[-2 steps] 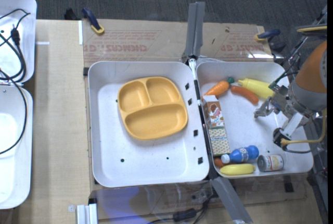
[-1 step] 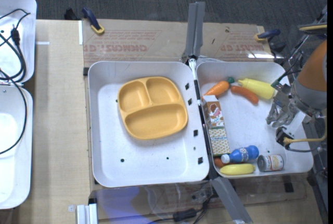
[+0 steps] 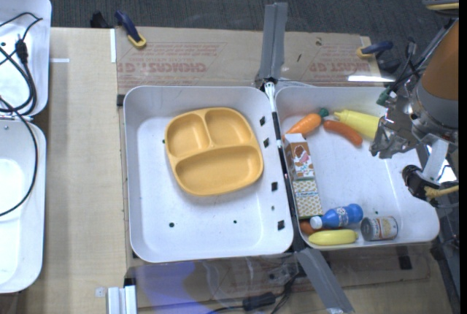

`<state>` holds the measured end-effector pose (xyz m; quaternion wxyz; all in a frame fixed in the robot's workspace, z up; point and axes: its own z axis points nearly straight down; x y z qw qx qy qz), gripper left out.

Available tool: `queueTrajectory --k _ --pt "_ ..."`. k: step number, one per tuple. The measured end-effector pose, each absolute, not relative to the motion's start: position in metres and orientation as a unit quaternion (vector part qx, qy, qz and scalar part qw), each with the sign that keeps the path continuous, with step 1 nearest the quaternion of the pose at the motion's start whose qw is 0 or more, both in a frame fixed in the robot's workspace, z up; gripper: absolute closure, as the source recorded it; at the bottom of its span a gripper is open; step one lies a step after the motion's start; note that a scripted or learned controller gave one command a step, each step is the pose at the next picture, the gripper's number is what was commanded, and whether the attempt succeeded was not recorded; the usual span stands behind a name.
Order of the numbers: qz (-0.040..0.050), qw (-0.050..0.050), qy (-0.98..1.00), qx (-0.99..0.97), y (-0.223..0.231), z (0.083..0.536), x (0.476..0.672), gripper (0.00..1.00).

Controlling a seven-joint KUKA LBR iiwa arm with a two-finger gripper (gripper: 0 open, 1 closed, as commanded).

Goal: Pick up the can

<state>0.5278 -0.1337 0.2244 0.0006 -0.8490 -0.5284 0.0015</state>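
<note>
Two shallow white bins sit side by side on a wooden bench, seen from above at a slant. The left bin holds a yellow divided plate with three compartments, lying flat near the bin's centre.

The right bin holds the rest of the items. The can, silver and lying on its side, rests near the bin's front wall, toward the front right corner. Just to the left of the can is a small blue and white bottle, also lying down, and in front of that bottle a yellow banana-shaped toy. Further left of the can, along the bin's left wall, lies a tall carton with a brown and white printed face. Behind the can, near the back of the bin, are an orange carrot toy, an orange sausage-shaped toy and a yellow squeeze bottle.

The grey arm reaches in from the right, its gripper hanging over the right bin's right side, behind the can and well apart from it. Whether its fingers are open or closed cannot be told from this angle. Nothing shows between them.
</note>
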Motion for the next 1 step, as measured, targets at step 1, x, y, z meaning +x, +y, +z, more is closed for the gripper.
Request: queueTrajectory --k 1 --pt "0.0016 0.001 -0.529 -0.849 -0.1338 0.2244 0.5278 0.0"
